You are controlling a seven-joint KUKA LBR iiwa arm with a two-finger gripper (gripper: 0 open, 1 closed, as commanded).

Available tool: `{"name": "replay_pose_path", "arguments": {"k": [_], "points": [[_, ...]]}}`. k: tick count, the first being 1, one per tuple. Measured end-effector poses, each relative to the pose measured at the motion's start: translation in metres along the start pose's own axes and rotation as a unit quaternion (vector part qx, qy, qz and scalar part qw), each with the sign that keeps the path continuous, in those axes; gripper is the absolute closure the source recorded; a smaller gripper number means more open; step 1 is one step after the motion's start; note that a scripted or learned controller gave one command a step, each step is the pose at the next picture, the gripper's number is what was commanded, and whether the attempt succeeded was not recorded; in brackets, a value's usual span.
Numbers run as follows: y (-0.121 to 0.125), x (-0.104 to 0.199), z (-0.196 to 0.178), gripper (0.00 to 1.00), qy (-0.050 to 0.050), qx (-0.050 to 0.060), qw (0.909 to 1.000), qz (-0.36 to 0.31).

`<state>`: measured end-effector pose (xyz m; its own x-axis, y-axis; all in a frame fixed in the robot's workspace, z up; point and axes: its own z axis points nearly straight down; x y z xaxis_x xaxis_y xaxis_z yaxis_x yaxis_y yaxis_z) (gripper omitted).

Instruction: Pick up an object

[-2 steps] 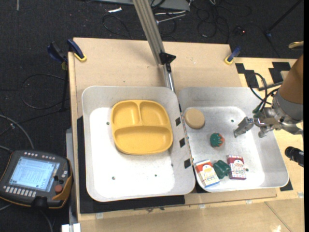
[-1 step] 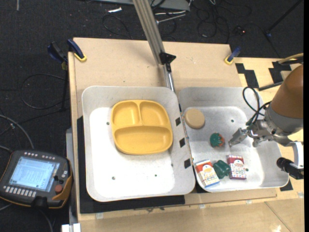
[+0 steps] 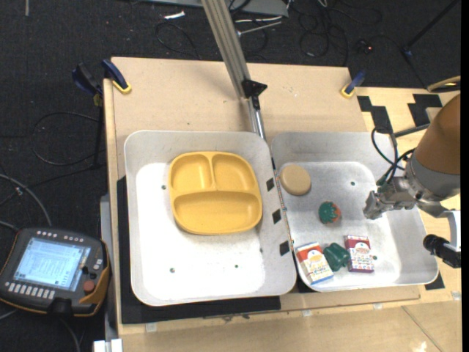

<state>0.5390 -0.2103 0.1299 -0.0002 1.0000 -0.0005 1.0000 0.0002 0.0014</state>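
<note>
Arm [image 3: 440, 163]: broad orange band over grey wrist housing; pale metal gripper [image 3: 375, 204]; thin black cables [image 3: 388, 149] looped alongside.

Two shallow white bins sit side by side on the bench: the left bin [image 3: 146, 196] and the right bin [image 3: 344, 178]. The left bin holds one thing, a yellow divided plate [image 3: 215, 192] with three compartments. The right bin holds five things: one round tan disc [image 3: 296, 180], one small green-and-red ball [image 3: 329, 212], one dark green object [image 3: 336, 256], and two small printed cartons, a near-left carton [image 3: 314, 262] and a red carton [image 3: 358, 254].
</note>
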Motion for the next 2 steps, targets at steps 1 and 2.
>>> {"name": "replay_pose_path", "arguments": {"k": [1,2], "points": [[0.002,-0.001,-0.064,1.00,-0.001,-0.003,1.0000,-0.001],[0.002,-0.001,-0.128,1.00,-0.002,-0.003,1.0000,-0.002]]}}
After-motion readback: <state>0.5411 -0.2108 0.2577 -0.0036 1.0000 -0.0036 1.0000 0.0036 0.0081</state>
